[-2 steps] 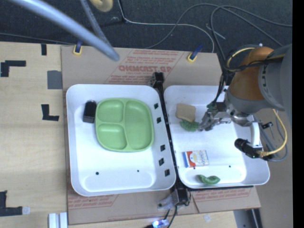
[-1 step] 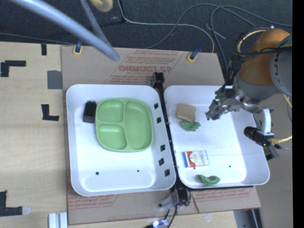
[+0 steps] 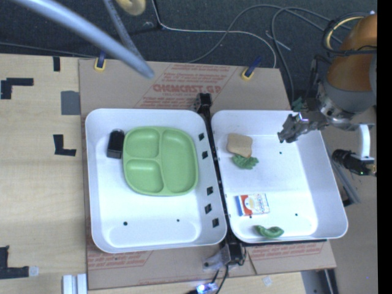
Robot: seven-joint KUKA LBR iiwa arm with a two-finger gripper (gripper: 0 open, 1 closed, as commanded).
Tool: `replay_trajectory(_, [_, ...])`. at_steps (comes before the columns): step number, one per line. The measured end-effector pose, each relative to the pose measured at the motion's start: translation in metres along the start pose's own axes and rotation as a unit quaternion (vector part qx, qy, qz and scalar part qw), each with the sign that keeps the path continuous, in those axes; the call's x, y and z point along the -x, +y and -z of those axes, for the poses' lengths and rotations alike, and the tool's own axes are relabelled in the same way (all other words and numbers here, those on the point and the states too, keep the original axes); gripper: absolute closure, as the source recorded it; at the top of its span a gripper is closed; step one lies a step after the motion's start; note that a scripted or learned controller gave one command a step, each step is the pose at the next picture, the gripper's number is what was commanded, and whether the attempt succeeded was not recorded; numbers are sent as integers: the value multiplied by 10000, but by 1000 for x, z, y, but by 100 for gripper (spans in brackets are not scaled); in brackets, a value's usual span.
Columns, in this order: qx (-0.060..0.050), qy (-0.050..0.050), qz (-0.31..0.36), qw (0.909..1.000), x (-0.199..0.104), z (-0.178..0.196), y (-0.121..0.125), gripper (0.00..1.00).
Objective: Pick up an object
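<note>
The right bin [image 3: 306, 170] holds a tan bread-like piece [image 3: 239, 144], a small green leafy piece [image 3: 245, 161] just below it, a red, white and blue packet [image 3: 253, 204] and a green pod-shaped piece [image 3: 269, 230] near the front wall. My gripper [image 3: 290, 129] hangs over the bin's far right corner, well right of the bread piece. Nothing shows between its fingers.
The left bin [image 3: 104, 182] holds a green three-part plate [image 3: 161, 160] and a small black block [image 3: 115, 143] at its left. A black divider with clips [image 3: 211, 170] runs between the bins. Cables [image 3: 257, 23] lie behind the bench.
</note>
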State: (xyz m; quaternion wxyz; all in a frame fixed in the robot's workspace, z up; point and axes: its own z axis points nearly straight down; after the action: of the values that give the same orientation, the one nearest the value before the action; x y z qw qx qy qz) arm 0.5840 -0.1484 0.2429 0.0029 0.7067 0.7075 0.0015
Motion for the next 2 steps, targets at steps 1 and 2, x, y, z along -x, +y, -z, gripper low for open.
replay_trajectory(1, [-9,3,2,10000,0,45,1,100])
replay_trajectory(2, [-39,14,24,10000,-55,26,1,100])
